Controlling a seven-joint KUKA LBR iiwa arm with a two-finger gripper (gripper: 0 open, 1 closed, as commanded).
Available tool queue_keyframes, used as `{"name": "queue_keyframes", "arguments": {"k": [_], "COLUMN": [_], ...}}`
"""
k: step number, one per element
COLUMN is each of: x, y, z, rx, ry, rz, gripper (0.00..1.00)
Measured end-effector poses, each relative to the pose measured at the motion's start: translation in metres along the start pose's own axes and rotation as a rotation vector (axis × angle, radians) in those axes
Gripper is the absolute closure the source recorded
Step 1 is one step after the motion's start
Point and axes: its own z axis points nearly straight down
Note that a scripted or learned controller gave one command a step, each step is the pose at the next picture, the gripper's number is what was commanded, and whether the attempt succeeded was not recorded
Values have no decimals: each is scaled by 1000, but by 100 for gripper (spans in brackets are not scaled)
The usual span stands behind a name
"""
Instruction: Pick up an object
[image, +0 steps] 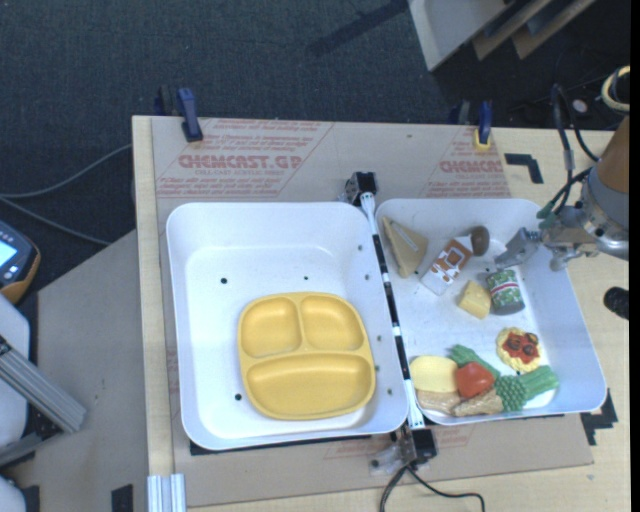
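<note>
Gripper (522, 250) at frame's right: your arm reaches in over the right bin (585, 330), fingers spread open, empty, just above the green can (505, 290).

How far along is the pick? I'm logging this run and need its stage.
Done: the gripper has reached the right bin, at its far right side, just above the green can. In hand: nothing shows between its fingers. Left: closing on an item and lifting it; the can, cheese wedge and other toy food all lie in the bin.
</note>
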Motion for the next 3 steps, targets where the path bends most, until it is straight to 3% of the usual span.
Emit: {"name": "queue_keyframes", "arguments": {"k": [1,2,3], "x": [7,6,6], "y": [17,19,19], "z": [116,98,99], "rx": [6,-3,-2], "ry": [3,-1,-1], "rz": [-1,-1,-1], "gripper": [0,100,0]}}
